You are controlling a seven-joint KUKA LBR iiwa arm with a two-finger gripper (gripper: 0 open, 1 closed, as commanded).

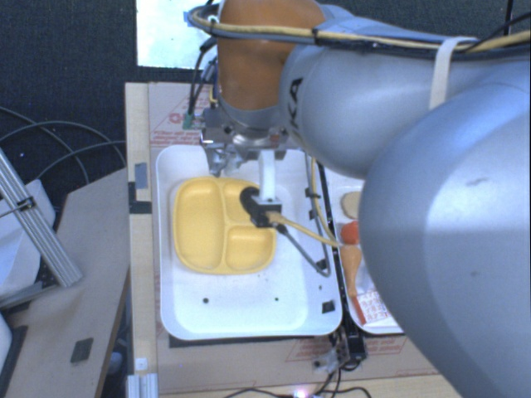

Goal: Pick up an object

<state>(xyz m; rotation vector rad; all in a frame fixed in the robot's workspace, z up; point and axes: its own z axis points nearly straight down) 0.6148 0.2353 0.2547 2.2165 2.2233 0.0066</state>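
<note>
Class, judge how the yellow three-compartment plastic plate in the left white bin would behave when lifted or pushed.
The yellow three-compartment plastic plate looks thin and moulded, so probably stiff and light. Lying flat in the white bin, it would likely slide, not roll.

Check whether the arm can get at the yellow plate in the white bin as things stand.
Probably yes: the tool hangs right by the far edge of the yellow plate, and nothing lies on the plate or between them. The plate sits flat in the bin.
</note>
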